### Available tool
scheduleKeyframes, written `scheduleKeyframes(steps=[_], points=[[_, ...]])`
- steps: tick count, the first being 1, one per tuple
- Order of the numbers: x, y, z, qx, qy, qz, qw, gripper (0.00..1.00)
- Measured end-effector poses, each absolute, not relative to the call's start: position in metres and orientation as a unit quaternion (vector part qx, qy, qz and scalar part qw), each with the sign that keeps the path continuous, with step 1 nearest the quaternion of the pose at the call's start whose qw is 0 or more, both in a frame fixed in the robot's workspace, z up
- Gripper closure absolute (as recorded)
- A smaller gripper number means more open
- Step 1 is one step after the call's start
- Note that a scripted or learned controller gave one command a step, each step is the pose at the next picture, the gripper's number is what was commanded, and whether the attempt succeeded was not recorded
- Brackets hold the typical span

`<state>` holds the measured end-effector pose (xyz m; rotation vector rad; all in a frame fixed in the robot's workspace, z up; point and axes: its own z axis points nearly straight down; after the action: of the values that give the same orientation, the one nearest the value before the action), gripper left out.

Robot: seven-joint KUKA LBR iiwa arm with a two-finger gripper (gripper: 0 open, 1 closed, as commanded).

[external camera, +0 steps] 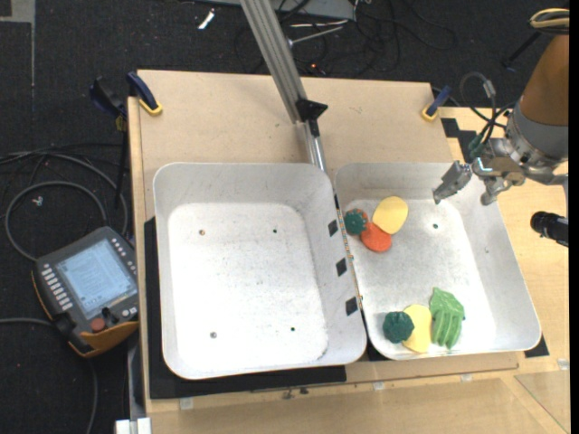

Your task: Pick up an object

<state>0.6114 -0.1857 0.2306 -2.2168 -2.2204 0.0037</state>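
Over at the right side of the frame the grey arm (543,107) reaches in, and its end effector (470,184) hangs above the upper right corner of the right bin (493,269), with its 2 fingers spread apart and nothing between them. One finger (450,184) points down and to the left over the bin's rim, the other sits closer to the right edge. The things to pick are all in that right bin, in 2 groups. Toward the upper left of it a yellow lemon-shaped piece (391,214) lies touching an orange-red piece (377,239), and a small dark green piece (355,221) sits just beside them against the bin's left wall. In the lower part of the bin a dark green lump (397,325) touches a yellow piece (418,327), and a bright green leafy piece (446,316) lies against that on the right. The end effector is well apart from the lower group and nearer the yellow lemon-shaped piece, though not touching it. The left bin (181,269) sits side by side with the other on the light wooden bench (235,120). A control pendant (88,285) with a lit screen lies on the dark floor at the left of the frame.
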Motion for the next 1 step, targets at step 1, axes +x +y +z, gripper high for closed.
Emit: scheduleKeyframes(steps=[1], points=[[0.6118, -0.1855, 0.2331, -0.706, -0.708, 0.0006, 0.000, 0.00]])
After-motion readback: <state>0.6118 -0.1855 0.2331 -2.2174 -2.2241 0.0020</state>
